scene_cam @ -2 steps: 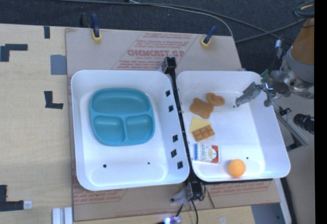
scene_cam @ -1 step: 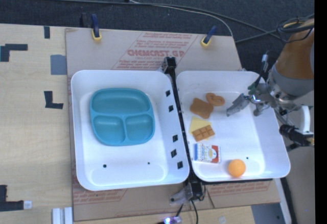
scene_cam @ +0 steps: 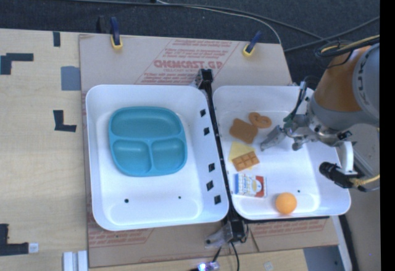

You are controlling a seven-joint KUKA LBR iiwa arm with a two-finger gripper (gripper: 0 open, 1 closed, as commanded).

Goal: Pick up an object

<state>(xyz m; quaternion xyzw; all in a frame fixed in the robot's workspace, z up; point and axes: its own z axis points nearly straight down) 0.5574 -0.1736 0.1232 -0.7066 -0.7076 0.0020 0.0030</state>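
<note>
An orange ball (scene_cam: 286, 203) sits nearest the camera, at the 6 o'clock edge of the right bin (scene_cam: 308, 171), with a small red-and-white carton (scene_cam: 249, 186) just beside it toward 9 o'clock. Farther in, a yellow waffle piece (scene_cam: 242, 156) lies against the bin's 9 o'clock side, touching or nearly touching a brown block (scene_cam: 243, 131) beyond it. A pretzel-shaped pastry (scene_cam: 260, 120) rests just past the block, toward 1 o'clock of it. The gripper (scene_cam: 270, 139) hangs low over the middle of the right bin, near the block and waffle at their 3 o'clock side, and nothing is seen between its fingers; whether they are apart or together cannot be told at this angle. The grey arm (scene_cam: 345, 94), with its orange band, reaches in from 3 o'clock. In the left bin (scene_cam: 148, 202), a blue divided plate (scene_cam: 148, 141) lies toward the 12 o'clock half. Both bins rest on a cardboard sheet (scene_cam: 185, 60) held by two clamps (scene_cam: 115, 35) at its far edge.
</note>
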